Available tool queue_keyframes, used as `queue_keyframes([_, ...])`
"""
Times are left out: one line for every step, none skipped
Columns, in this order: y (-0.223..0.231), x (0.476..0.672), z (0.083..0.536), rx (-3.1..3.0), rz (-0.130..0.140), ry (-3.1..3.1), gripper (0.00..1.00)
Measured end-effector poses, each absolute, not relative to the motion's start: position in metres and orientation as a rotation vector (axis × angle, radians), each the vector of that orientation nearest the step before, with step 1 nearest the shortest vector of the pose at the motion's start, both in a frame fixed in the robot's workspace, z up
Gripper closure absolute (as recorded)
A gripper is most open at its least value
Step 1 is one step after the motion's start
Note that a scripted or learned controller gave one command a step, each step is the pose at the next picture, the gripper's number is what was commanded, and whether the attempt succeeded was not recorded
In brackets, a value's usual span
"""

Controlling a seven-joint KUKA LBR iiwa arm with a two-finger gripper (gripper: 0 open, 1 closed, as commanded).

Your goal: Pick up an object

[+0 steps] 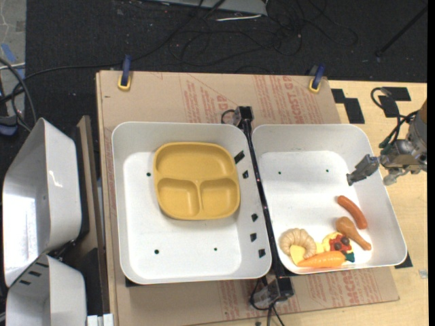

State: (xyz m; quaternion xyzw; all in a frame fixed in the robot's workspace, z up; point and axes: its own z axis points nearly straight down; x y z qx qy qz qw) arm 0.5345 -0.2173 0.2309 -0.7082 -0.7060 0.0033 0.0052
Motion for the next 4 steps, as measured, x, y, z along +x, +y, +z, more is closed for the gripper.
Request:
queue_keyframes([-0.217,0.537,0.237,-2.221,0.001,-2.223,0.00])
queue_keyframes([-0.210,0.542,0.191,-2.217,0.003,-2.221,0.00])
queue_keyframes([-0.219,0.546,0.139,-2.221,0.004,-2.217,0.00])
queue_keyframes([-0.218,0.546,0.090,-2.221,0.002,-2.219,0.00])
